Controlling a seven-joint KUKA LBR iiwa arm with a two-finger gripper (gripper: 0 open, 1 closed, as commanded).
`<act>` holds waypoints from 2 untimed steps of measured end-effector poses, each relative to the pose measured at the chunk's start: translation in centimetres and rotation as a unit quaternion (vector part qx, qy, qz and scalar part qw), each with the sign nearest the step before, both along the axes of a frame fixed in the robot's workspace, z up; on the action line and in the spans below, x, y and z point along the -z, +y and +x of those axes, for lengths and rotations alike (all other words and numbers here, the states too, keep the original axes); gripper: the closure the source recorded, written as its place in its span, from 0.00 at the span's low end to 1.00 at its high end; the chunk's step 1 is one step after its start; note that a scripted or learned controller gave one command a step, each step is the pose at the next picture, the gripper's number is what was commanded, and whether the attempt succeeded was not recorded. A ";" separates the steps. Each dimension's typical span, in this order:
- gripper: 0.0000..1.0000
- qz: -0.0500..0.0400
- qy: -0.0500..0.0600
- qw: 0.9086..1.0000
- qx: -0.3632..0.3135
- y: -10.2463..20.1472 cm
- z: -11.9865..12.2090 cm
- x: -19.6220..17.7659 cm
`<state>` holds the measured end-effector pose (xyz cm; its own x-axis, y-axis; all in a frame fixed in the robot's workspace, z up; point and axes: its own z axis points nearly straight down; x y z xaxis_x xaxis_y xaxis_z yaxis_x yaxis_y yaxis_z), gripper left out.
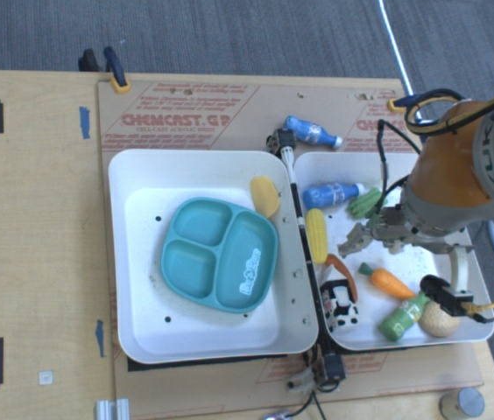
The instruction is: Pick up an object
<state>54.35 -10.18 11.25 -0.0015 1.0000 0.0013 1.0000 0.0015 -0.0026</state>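
Landmark = divider where the two white bins meet.

Left of divider: left bin [133, 261] sits on the tabletop [28, 261], holding a teal sectioned plate [219, 254] roughly centred, with bare white floor along its left, top and bottom walls. A yellow piece [264, 196] lies just left of the divider near its upper end, touching the plate's top-right rim.

At the divider's upper end, outside the bins: a blue bottle [311, 133] on the cardboard.

Right of divider: right bin [365, 341] is crowded. Corn cob [315, 234] lies right along the divider. Second blue bottle [330, 194] and a green item [365, 203] up top. Orange-black piece [342, 274] and a black-and-white toy [342, 309] low, near the divider. Carrot [390, 283] mid-bin, green bottle [402, 318] and a tan round thing [440, 320] at the lower right edge. Little open floor; the clearest patch is between corn and carrot.

Arm [453, 169] comes in from the right, orange band over the bin's upper right, wrist pointing down-left. Claw [371, 237] hovers above that patch, just above the carrot; nothing visibly between its fingers, opening can't tell.
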 end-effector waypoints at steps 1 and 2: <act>0.00 -0.001 -0.002 0.999 -0.041 -3.8 -5.0 2.7; 1.00 -0.002 -0.005 0.999 -0.041 -3.8 -4.9 1.6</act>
<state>49.48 -14.00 9.65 -0.0832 0.9965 -0.0031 0.9965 0.0832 0.0065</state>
